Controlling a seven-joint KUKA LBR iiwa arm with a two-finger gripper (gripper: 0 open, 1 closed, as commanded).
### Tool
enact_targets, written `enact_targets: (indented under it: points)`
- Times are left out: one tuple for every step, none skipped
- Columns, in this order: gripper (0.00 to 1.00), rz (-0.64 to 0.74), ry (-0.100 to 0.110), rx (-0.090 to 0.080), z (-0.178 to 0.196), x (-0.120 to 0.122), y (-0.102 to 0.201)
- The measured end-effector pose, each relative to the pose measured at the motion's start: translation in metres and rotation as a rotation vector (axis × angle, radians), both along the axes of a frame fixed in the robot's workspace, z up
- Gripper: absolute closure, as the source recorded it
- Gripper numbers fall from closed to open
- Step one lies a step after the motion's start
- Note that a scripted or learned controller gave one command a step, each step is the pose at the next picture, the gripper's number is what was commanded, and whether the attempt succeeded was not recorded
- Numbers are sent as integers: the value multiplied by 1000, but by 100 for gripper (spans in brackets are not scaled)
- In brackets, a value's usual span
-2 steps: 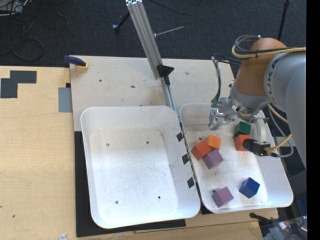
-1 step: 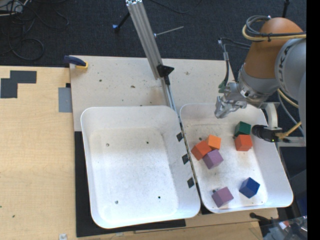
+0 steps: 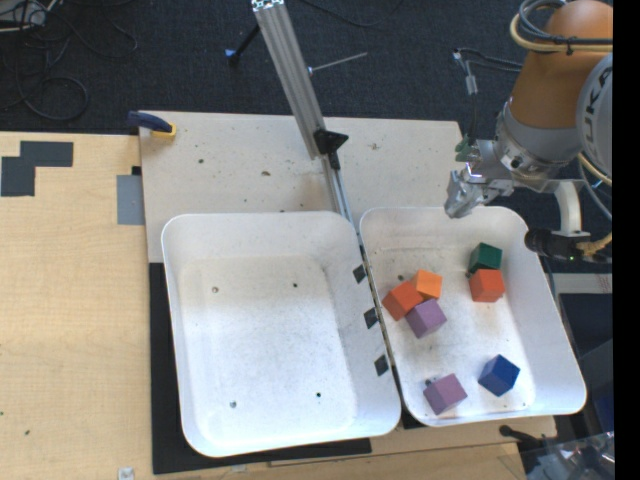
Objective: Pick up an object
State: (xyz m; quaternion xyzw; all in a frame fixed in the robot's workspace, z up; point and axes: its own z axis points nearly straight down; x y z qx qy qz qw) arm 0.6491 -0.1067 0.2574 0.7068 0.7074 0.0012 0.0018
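The right bin (image 3: 540,268) holds several small blocks. A green block (image 3: 486,256) sits on top of a red block (image 3: 487,285) near the bin's right wall. In the middle lie an orange block (image 3: 429,285), a red-orange block (image 3: 403,298) and a purple block (image 3: 427,318), bunched together. Nearer the front are another purple block (image 3: 444,392) and a blue block (image 3: 499,374). My gripper (image 3: 461,200) hangs over the bin's far rim, above and left of the green block, with nothing seen between its fingers.
The left bin (image 3: 190,268) stands beside the right one, with black clips (image 3: 370,318) along the shared wall. A slanted aluminium bar (image 3: 297,78) rises behind the bins. A blue-and-yellow tool (image 3: 151,123) lies at the board's far left corner.
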Motion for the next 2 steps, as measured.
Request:
enact_targets:
  points:
    - [100, 3, 7, 3, 6, -14, 49]
    - [100, 3, 9, 3, 2, -41, 101]
